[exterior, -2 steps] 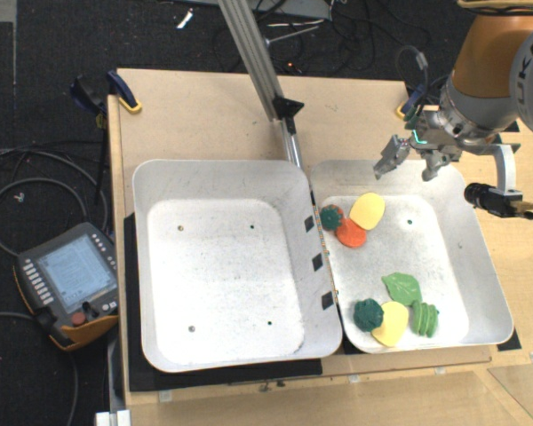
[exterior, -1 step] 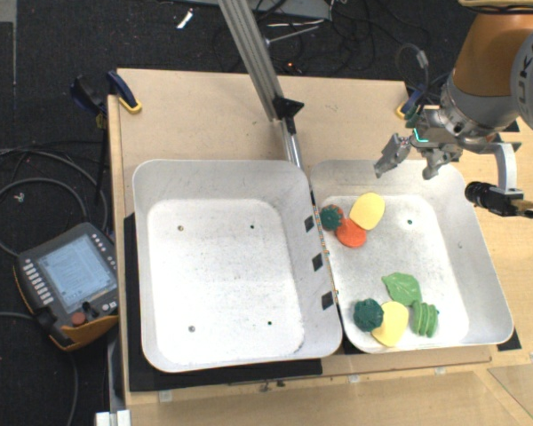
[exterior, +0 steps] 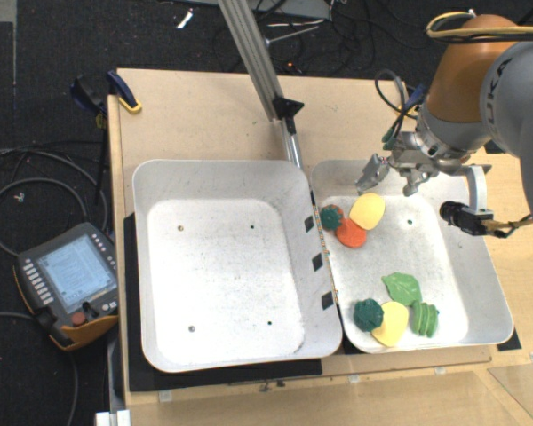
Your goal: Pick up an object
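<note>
My gripper (exterior: 393, 178) hangs over the back of the right bin (exterior: 475, 273), its two fingers spread apart with nothing between them. Just below and left of it lies a pale yellow lump (exterior: 367, 210), touching an orange-red piece (exterior: 352, 234) and a small dark green one (exterior: 330, 216). Near the bin's front sit a light green leaf shape (exterior: 401, 287), a dark green broccoli-like piece (exterior: 368, 314), a yellow piece (exterior: 392, 323) and a ridged green piece (exterior: 424, 319).
The left bin (exterior: 151, 238) lies beside the right one, the two rims meeting along a seam with black clips (exterior: 320, 260). A slanted metal pole (exterior: 258, 60) ends by the bins' back corner. A teach pendant (exterior: 67, 278) rests off the bench at left.
</note>
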`<action>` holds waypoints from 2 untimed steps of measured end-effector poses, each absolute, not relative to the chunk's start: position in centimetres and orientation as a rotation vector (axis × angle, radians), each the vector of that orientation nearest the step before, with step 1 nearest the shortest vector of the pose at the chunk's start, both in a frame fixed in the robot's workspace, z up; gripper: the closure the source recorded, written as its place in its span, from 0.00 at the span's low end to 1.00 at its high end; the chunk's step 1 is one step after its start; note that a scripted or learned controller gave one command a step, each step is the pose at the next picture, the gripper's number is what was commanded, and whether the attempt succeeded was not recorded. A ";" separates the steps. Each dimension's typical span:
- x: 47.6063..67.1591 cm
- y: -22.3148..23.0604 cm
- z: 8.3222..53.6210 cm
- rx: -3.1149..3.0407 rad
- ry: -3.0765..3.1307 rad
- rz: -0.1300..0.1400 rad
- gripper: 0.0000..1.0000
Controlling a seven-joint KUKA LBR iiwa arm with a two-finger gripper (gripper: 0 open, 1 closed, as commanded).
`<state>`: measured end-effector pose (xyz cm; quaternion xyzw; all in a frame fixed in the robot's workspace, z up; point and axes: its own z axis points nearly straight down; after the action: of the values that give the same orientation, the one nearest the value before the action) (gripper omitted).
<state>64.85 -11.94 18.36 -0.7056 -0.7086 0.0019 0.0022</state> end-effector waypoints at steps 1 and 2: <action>64.8 -11.0 12.4 -2.215 -2.222 0.006 0.00; 64.8 -11.0 9.4 -2.221 -2.222 0.002 0.00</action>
<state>64.78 -11.01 9.41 -0.7068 -0.7074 0.0005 -0.0001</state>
